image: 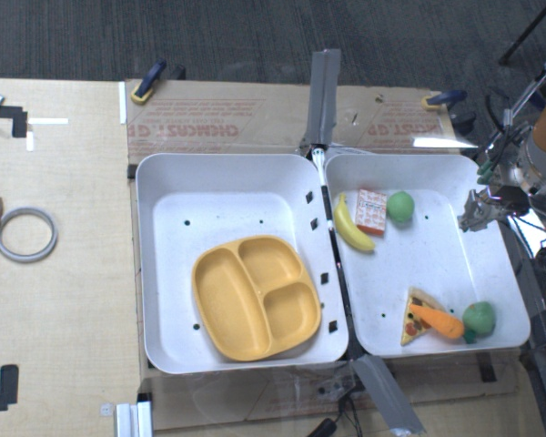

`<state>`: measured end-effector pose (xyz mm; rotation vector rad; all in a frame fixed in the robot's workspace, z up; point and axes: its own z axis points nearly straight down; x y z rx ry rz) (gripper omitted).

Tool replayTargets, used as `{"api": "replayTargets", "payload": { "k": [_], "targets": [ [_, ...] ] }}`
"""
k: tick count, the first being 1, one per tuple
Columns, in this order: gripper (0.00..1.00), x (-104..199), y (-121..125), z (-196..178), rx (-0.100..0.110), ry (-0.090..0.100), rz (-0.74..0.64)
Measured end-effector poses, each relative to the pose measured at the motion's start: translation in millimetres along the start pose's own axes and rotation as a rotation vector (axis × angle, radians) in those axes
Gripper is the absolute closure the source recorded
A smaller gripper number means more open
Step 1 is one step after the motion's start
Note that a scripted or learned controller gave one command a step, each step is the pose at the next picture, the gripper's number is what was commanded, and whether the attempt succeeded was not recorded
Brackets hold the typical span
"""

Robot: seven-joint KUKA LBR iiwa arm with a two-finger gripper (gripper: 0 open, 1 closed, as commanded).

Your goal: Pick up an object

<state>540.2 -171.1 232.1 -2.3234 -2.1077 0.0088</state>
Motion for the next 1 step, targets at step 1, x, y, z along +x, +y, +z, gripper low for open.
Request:
{"api": "replayTargets", "payload": {
  "k": [1],
  "targets": [
    [1.00, 125.4, 72.7, -21.2, 0.000, -0.002, 0.234]
  ]
}}
